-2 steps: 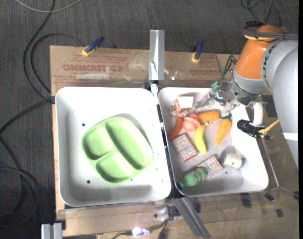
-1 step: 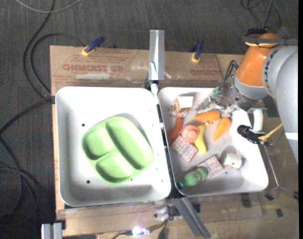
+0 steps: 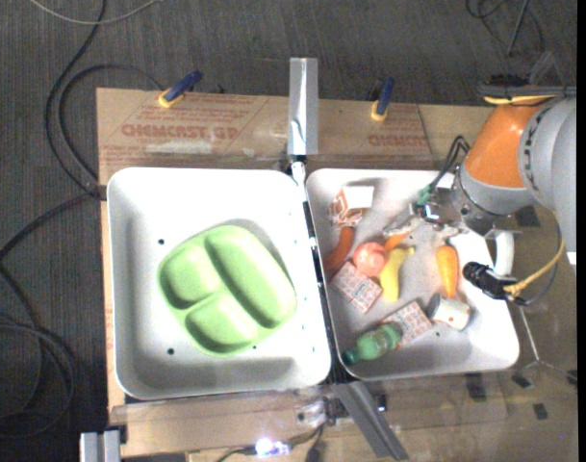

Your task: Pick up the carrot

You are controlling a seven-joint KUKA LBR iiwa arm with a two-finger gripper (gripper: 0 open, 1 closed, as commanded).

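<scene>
We are looking down on a green three-compartment plastic plate (image 3: 229,288) lying in the left white bin (image 3: 129,258). In the right white bin (image 3: 485,354), a green plastic bottle (image 3: 373,344), a yellow banana (image 3: 394,271) and the small orange carrot (image 3: 448,269) are lying among other clutter. The grey arm's two-finger gripper (image 3: 429,210) is hovering just above-left of the carrot (its grip we cannot tell).

Two white bins sit on tan cardboard: the left bin (image 3: 129,287) holds a lime-green divided plate (image 3: 227,287). In the right bin (image 3: 485,349) lie an orange carrot (image 3: 448,269), a yellow banana (image 3: 395,270), a pink-red ball (image 3: 369,257), a green bottle (image 3: 374,344) and red-and-white checked packets (image 3: 356,288). The arm (image 3: 523,157) is grey with an orange band.
</scene>
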